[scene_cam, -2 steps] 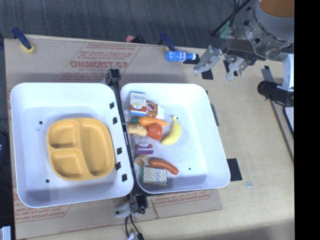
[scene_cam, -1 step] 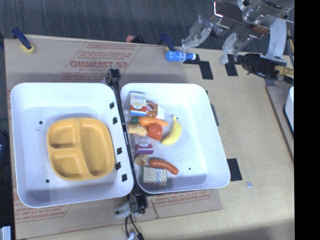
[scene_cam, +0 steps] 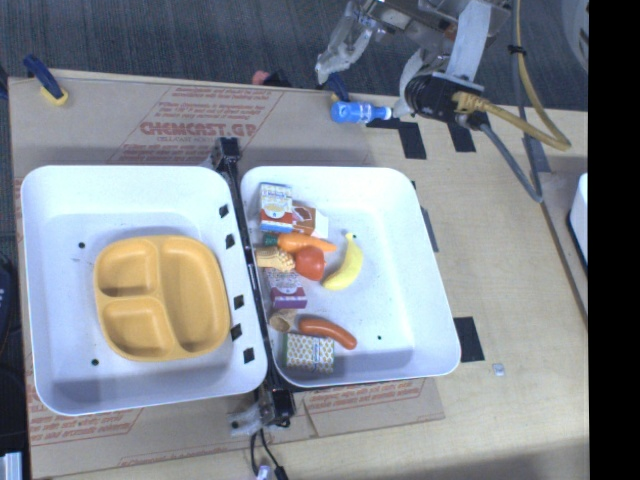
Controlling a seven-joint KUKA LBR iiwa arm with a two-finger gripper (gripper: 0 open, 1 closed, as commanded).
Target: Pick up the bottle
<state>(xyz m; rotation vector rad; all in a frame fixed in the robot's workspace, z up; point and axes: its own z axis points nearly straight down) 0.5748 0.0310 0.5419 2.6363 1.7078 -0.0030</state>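
Note:
My gripper hangs above the bench behind the right bin, open, with nothing between its fingers. Its pale fingers spread wide, well clear of the bin's contents. Toy food lies heaped along the bin's left side: a carton, a brown-red pack, a carrot, a tomato, a banana, a small purple-labelled container, a sausage and a patterned box. Which of these is the bottle I cannot tell; the purple-labelled container looks closest.
The left bin holds a yellow divided tray. A blue clamp sits on the bench just below the gripper. Yellow hoses trail from the wrist to the right. Black clips join the bins.

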